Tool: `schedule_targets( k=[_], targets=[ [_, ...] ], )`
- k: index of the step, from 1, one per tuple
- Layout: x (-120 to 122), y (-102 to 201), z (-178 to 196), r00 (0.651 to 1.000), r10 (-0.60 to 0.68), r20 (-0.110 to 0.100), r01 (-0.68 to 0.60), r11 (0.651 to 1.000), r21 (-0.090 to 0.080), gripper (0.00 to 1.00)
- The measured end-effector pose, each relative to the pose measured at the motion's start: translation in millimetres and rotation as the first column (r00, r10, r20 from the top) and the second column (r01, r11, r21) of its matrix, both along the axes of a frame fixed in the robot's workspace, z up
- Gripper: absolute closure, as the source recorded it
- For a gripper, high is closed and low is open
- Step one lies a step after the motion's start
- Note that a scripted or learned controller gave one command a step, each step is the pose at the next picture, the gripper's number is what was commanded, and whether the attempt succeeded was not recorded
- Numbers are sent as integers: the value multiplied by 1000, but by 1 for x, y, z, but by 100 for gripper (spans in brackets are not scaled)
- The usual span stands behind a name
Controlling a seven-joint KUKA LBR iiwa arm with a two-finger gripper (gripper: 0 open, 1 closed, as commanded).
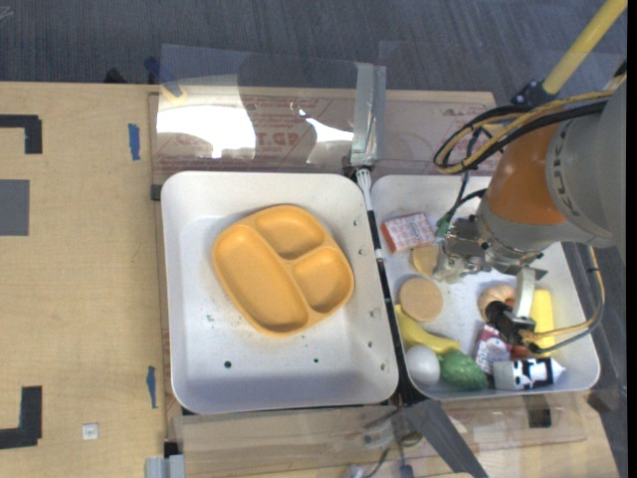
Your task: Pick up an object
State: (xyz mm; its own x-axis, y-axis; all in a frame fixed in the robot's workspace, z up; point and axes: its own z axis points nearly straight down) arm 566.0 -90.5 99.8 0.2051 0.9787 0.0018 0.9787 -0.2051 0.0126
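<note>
My gripper (460, 257) hangs low over the upper middle of the right bin (582, 352), under the grey wrist and orange band. It sits just right of a small tan round piece (426, 259) and below a red-and-white packet (408, 232). A tan disc (421, 299) lies below and to its left. Nothing is seen held in it. The arm hides what is directly under it.
Lower in the right bin lie a banana (426, 333), a white egg (423, 364), a green item (461, 368), a red packet (490, 347), a black-and-white toy (530, 371) and a yellow block (542, 312). The left bin (189, 366) holds an orange divided plate (284, 267).
</note>
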Motion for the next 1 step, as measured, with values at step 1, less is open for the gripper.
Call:
schedule_targets(
  k=[1],
  targets=[
    [-1, 0, -1, 1000, 0, -2, 0, 1000, 0, 0]
  ],
)
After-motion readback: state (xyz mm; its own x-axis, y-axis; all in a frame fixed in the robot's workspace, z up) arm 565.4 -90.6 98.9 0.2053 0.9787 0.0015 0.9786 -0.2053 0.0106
